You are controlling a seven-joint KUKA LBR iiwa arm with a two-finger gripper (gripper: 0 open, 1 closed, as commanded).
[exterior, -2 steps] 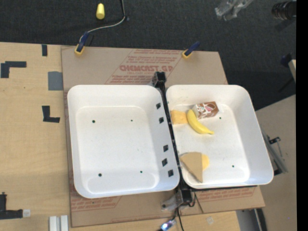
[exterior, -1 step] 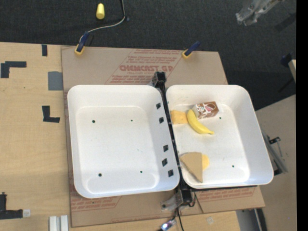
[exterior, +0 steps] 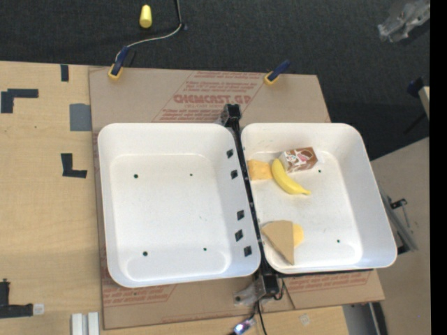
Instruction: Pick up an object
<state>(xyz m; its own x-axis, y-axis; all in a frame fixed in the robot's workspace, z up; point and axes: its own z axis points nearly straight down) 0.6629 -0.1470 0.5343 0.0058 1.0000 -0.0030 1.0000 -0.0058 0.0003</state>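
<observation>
The right bin [exterior: 363, 208] holds a yellow banana [exterior: 288, 179] near its far middle. Touching the banana's far end is a small brown and white packet [exterior: 301, 159]. A pale orange block [exterior: 258, 169] lies against the divider, just left of the banana. By the near left corner rests a tan wedge [exterior: 279, 241], lying partly over a yellow piece [exterior: 297, 234]. My gripper [exterior: 404, 16] is a blurred grey shape at the top right of the view, well beyond the bins and over the dark floor, apart from every object.
The left bin [exterior: 112, 187] stands beside the right one on a cardboard sheet [exterior: 209, 96] held by two clamps [exterior: 119, 65]. A black cable and a yellow plug [exterior: 145, 16] lie on the dark floor behind. The wooden bench stretches off to the left.
</observation>
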